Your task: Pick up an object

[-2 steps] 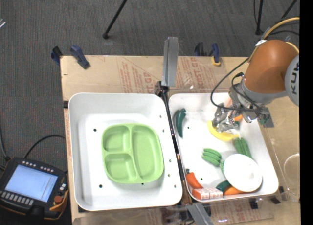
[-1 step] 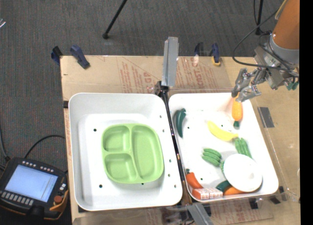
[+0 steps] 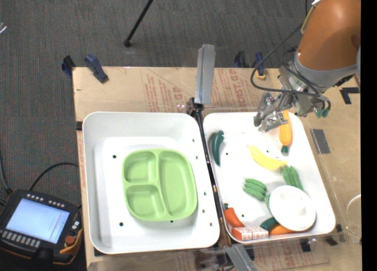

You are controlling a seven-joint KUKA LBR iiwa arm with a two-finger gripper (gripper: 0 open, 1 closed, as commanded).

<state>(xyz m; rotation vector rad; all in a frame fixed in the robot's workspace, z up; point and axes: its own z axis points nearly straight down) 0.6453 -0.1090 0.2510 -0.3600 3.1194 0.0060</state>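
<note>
The hand point(image 3: 272, 116) hovers at the top of the right bin point(image 3: 235, 124), whether spread or closed I cannot tell, with the orange carrot point(image 3: 285, 133) just beside it toward the arm's side, long axis running up-down in the camera view.

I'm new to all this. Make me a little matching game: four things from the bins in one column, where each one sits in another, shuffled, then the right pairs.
Things:
1. green divided tray
2. white round plate
3. yellow banana
4. dark green pepper

Places:
A. near corner of the right bin
B. by the right bin's left wall
C. middle of the left bin
D. middle of the right bin, below the gripper

Pairs: 1-C, 2-A, 3-D, 4-B
</note>
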